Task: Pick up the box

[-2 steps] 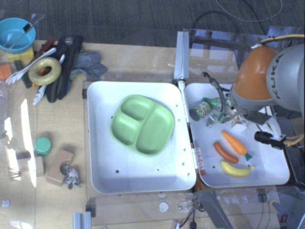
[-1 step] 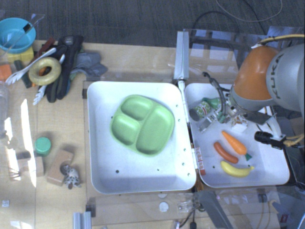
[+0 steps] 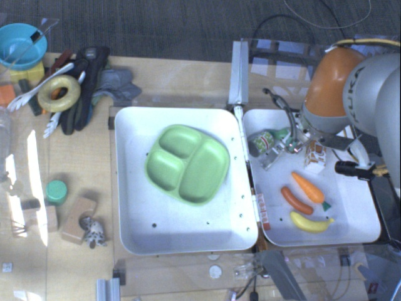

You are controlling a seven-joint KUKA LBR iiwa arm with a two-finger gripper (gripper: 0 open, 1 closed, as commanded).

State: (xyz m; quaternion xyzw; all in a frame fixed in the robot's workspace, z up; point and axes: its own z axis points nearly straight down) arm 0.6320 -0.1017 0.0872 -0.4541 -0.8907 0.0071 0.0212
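**Box and produce in the right bin**

Box [image 3: 315,156]: a small carton, white with brown print too small to read, upright in the right bin [image 3: 369,231], just beside the gripper [image 3: 282,150], which lies to its left; finger state cannot be told. Below the box lie a carrot [image 3: 307,187], a sausage [image 3: 296,200] and a banana [image 3: 311,222]. Left of the box, a green-labelled bottle [image 3: 268,140]. The left bin [image 3: 131,231] holds a green three-compartment plate [image 3: 187,163], smooth and rounded.
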